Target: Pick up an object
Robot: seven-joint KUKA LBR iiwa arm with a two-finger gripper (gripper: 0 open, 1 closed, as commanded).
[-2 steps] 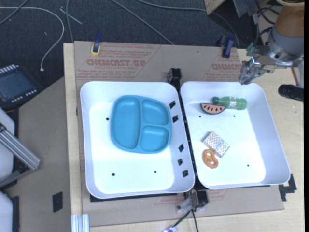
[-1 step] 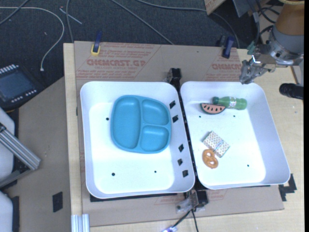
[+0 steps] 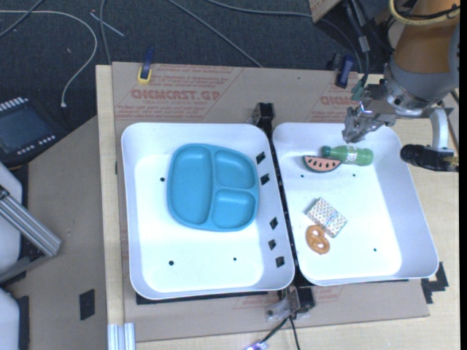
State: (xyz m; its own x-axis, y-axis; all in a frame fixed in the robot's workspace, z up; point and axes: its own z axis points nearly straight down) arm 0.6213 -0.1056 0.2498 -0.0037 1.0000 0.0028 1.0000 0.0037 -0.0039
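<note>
We had one camera fixed high above the bench (image 3: 219, 79), looking down at a slant. It took in both white bins (image 3: 139, 195) whole, left and right, with the far floor and cables (image 3: 73, 20) beyond.

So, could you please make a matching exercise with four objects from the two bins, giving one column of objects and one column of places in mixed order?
Objects:
1. blue plate
2. green bottle
3. pretzel
4. watermelon slice

Places:
A. near edge of the right bin, below the silver packet
B. directly under the gripper
C. left bin
D. right bin, just left of the bottle

Pairs: 1-C, 2-B, 3-A, 4-D
</note>
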